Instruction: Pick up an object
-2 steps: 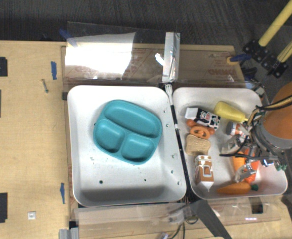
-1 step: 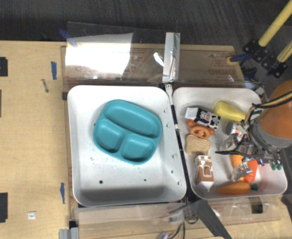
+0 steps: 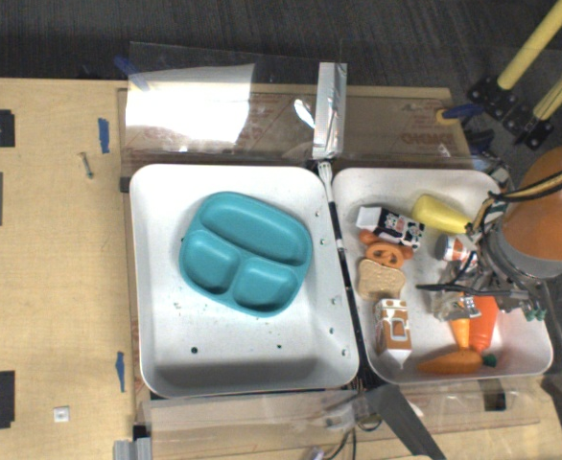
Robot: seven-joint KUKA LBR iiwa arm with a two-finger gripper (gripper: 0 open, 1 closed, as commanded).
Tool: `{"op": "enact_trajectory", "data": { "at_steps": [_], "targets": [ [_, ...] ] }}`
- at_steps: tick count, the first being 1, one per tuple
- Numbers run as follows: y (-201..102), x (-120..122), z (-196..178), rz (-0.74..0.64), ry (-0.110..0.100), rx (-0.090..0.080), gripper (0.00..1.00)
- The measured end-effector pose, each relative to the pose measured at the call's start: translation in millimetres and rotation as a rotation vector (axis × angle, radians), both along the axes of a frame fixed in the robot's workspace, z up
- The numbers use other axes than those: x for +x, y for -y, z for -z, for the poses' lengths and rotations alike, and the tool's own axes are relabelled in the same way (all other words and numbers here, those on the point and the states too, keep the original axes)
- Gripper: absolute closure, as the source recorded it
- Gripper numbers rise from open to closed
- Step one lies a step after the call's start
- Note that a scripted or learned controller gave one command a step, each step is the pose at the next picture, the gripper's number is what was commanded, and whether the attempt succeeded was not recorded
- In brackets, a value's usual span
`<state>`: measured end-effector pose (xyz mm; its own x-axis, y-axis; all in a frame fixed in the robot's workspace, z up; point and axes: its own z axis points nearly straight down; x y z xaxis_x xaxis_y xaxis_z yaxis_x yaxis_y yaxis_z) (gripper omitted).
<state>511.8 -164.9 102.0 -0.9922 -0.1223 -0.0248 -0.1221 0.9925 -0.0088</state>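
Observation:
My gripper (image 3: 461, 293) is low in the right bin (image 3: 540, 348), with its orange-banded wrist (image 3: 550, 220) above it. It hovers over an orange bottle-shaped toy (image 3: 482, 326) and close to a carrot (image 3: 449, 361) lying along the bin's front wall. A yellow banana-like toy (image 3: 439, 213) lies toward the back. To the gripper's left are a black-and-white toy (image 3: 394, 224), an orange pretzel (image 3: 385, 254), a bread slice (image 3: 381, 279) and a small carton (image 3: 393, 324).
The left bin (image 3: 156, 353) holds a teal divided plate (image 3: 245, 252). A clear plastic panel (image 3: 223, 113) stands behind the bins. Yellow poles (image 3: 540, 32) rise at the top right. Cables hang off the wrist.

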Motion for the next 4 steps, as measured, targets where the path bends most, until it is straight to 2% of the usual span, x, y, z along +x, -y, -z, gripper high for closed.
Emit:
{"op": "enact_trajectory", "data": {
  "at_steps": [1,2,3,4],
  "targets": [
    [-56,50,-117,-0.099,-0.012,0.004,1.0],
    [-54,48,-113,-0.095,-0.021,0.005,0.0],
    [-32,-26,-16,-0.104,-0.028,0.006,0.0],
    [-13,1,13,-0.272,-0.018,0.002,0.0]
  ]
}}
